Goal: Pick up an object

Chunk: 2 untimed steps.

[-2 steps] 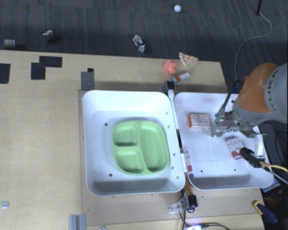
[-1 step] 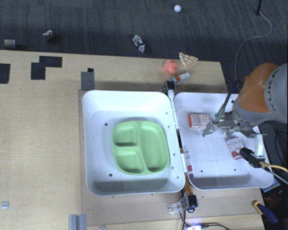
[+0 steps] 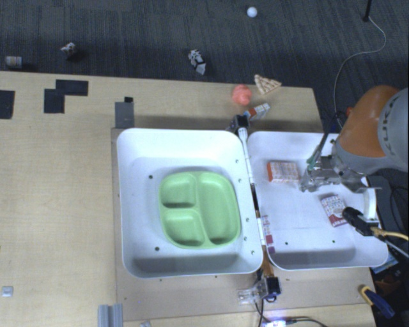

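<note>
Two shallow white bins side by side on a wooden bench. Left bin (image 3: 131, 191) holds a light green divided tray (image 3: 198, 207), three compartments, sitting flat near the bin's middle. Right bin (image 3: 287, 246) holds two small items: an orange-and-white packet (image 3: 282, 171) in the upper left part, and a small red-and-white patterned packet (image 3: 333, 208) further right and lower.

Arm comes in from the right, grey with the orange band (image 3: 367, 124) at the upper right. Gripper (image 3: 311, 182) is down over the right bin, just right of the orange-and-white packet, between the two packets. It looks apart from the patterned packet; contact with the orange-and-white one is too close to call. Nothing visible between the fingers. Finger spread is too blurred to judge, cannot tell whether spread or pressed together.

Off the bins, on the bench past their far edge: a pink ball (image 3: 241, 94), a triangular pizza-slice toy (image 3: 267, 83), and a small tube-like item (image 3: 258, 112) near the bins' shared corner. Black tape patches (image 3: 64, 94) on the bench at upper left. Dark carpet (image 3: 160, 32) beyond, with a few small scattered bits and a white ball (image 3: 252, 11).
</note>
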Available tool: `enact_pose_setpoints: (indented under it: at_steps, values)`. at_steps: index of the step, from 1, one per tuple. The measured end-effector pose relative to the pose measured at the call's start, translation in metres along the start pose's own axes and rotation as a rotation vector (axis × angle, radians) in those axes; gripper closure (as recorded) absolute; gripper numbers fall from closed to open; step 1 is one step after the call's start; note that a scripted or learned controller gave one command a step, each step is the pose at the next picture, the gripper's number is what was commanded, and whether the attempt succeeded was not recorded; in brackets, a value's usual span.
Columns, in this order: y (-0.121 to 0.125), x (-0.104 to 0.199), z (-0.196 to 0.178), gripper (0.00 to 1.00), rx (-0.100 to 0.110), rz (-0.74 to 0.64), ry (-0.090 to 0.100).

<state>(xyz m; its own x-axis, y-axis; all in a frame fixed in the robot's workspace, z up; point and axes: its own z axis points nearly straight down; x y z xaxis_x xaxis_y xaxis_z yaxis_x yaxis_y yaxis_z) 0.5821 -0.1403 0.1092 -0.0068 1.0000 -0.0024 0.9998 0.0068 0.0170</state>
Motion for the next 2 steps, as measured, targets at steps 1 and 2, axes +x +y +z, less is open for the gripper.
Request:
enact_pose_setpoints:
  at_steps: [1, 2]
  values:
    - [0.0, 0.0, 0.0, 0.0, 0.0, 0.0, 0.0]
    - [0.052, 0.044, 0.025, 0.0, 0.012, 0.002, 0.003]
